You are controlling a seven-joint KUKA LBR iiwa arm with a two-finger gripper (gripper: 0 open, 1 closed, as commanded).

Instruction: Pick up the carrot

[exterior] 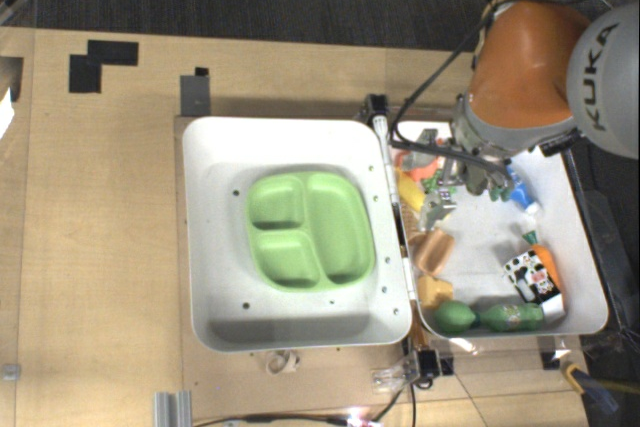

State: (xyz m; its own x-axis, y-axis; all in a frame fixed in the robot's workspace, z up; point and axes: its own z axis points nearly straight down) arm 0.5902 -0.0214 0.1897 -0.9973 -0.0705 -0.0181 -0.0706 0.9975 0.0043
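1. Over the right-hand shallow white bin (585, 245), near its far-left corner, hangs the grey two-finger gripper (440, 198), below the arm's grey body and orange band (525, 55); whether it is open or closed cannot be told.
2. Just beside the gripper on its left lie a yellow piece (409, 190) and a small orange carrot-like piece (420, 165), partly hidden, so whether the gripper touches them cannot be told.
3. Nearer the camera, along the bin's left wall, sits a tan bread-like piece (432, 250).
4. At the near wall rest a round green fruit (454, 317) and a long green vegetable (508, 317).
5. Toward the near right lies an orange, black-and-white patterned carton (533, 275); a blue and white item (520, 192) lies farther back.
6. Well apart to the left, the other shallow white bin (215, 165) holds a light green three-compartment plastic tray (308, 227).
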